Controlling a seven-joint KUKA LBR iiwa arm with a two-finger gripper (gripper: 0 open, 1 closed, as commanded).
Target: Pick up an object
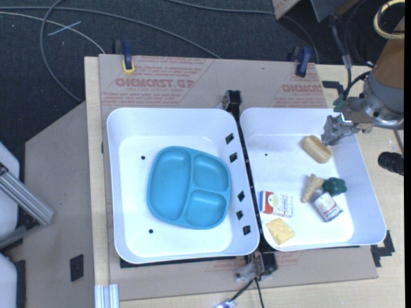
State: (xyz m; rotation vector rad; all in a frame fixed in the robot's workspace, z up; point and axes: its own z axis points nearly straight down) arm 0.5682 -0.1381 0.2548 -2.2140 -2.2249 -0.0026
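Note:
My gripper (334,132) hangs over the far right part of the right bin (276,127), just above and right of a tan bread roll (316,149). Nothing shows between its fingers. Nearer the front lie a tan cone-shaped piece (313,187), a dark green lump (334,186), a small can with a red label (327,206), a white and red carton (276,204) and a yellow cheese wedge (280,230).
The left bin (122,133) holds a blue divided plate (189,187). A black divider with clips (239,165) runs between the bins. Clamps (128,56) hold the brown board at the back. Cables trail on the dark floor behind.

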